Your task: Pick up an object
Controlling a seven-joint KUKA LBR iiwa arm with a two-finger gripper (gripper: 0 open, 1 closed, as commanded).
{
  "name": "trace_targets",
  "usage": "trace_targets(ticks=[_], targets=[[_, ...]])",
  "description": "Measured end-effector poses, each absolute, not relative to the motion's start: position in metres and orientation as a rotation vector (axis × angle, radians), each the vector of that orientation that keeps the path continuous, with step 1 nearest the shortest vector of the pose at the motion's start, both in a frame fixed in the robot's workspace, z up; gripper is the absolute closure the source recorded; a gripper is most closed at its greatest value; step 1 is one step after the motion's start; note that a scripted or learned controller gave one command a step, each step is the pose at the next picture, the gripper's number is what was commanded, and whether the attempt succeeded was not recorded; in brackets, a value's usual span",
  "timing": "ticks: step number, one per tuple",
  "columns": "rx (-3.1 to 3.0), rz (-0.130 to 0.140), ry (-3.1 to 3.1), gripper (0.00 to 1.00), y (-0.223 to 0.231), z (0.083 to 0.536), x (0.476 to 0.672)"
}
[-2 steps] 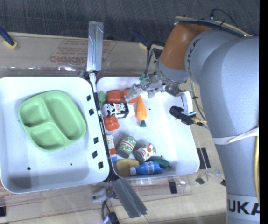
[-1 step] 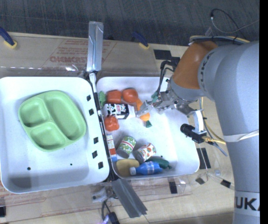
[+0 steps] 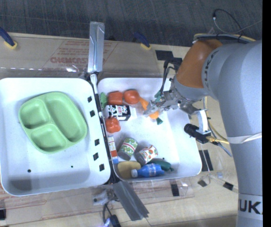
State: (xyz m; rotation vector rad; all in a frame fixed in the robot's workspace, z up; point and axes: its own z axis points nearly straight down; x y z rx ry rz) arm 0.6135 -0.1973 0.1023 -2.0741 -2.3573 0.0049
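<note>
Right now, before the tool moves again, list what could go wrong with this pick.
1. The tool sits low in the right bin over a small orange and green object. The view does not settle whether it is gripped, so lifting may come up with nothing.
2. The two orange-red items lie close beside it; a sideways move could knock them.
3. The tool is near the bin's far wall, so a swing could strike it.
</note>
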Motion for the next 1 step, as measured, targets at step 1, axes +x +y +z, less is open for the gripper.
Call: trace_targets(ticks=[1], targets=[[-2.062,-0.003,-2.374,1.00,-0.1468,0.2159,0.6318]])
